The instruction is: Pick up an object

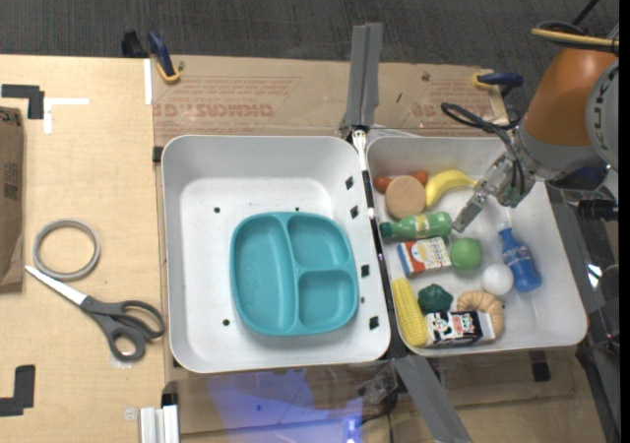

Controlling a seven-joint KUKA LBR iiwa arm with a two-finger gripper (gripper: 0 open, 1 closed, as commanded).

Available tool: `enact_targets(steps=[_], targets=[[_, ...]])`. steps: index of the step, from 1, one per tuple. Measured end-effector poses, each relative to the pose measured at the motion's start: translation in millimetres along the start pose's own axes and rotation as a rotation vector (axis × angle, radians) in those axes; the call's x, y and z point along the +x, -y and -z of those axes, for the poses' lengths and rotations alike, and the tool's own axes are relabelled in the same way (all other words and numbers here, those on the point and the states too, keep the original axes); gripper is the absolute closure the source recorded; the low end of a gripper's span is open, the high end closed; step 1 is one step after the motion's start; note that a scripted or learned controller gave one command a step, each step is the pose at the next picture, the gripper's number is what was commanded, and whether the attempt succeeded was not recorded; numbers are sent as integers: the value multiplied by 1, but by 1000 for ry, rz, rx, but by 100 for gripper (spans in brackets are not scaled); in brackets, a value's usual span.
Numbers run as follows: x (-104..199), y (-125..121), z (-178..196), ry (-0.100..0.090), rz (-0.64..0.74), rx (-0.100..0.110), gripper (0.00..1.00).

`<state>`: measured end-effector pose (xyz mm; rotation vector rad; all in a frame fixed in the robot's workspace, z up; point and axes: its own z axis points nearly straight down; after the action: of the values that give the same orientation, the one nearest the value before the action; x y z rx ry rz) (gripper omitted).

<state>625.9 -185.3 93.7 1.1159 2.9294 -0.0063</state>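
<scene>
The right bin [561,318] holds several toy foods: a yellow banana [448,185], a tan bun [405,196], a green bottle [418,226], a small carton [425,256], a green ball-shaped fruit [467,254], a blue bottle [519,262], a white egg [497,281], a corn cob [409,311], a croissant [480,303] and a black-and-white carton [463,328]. My gripper [471,211] hangs low over this bin's upper middle, slanting down-left. Its tip is just right of the green bottle's cap and below the banana's right end. I see nothing held in it.
The left bin [197,185] holds a teal divided plate [293,272]. On the bench at the left lie scissors [103,311] and a tape roll [66,247]. A grey bar [364,77] rises behind the seam between the bins. Clamps sit along the cardboard's far edge.
</scene>
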Motion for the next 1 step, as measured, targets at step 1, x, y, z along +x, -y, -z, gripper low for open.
enact_targets(steps=[1], targets=[[27, -7, 7, 29, -178, 8, 0]])
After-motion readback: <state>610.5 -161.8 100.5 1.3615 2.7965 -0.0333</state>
